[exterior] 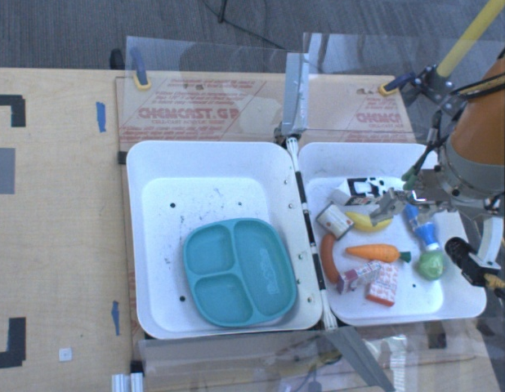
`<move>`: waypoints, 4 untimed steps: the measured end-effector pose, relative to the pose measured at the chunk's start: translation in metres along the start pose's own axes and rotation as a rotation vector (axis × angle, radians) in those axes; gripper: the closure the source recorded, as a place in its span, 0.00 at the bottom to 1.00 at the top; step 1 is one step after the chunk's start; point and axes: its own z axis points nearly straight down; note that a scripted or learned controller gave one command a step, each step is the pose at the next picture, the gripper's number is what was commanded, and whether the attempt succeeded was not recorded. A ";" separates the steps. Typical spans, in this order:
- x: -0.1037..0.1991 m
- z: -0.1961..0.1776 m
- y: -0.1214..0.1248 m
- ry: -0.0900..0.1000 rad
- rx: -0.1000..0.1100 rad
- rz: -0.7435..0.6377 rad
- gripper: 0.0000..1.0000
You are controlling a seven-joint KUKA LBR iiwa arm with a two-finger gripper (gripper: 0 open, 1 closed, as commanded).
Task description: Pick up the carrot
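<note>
Carrot (pixel 375 252) lies mid-bin (crowded round), gripper (pixel 391 206) just above

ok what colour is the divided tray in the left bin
Teal, or turquoise blue, all over; the divided tray shows clearly in the camera view.
</note>
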 end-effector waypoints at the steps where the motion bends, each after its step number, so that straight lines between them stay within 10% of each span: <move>1: -0.037 0.105 -0.001 -0.001 -0.003 -0.223 0.00; 2: -0.042 0.143 0.032 -0.005 -0.015 -0.268 0.00; 3: -0.047 0.132 0.032 -0.011 -0.021 -0.261 1.00; 4: -0.048 0.121 0.033 -0.013 -0.025 -0.258 1.00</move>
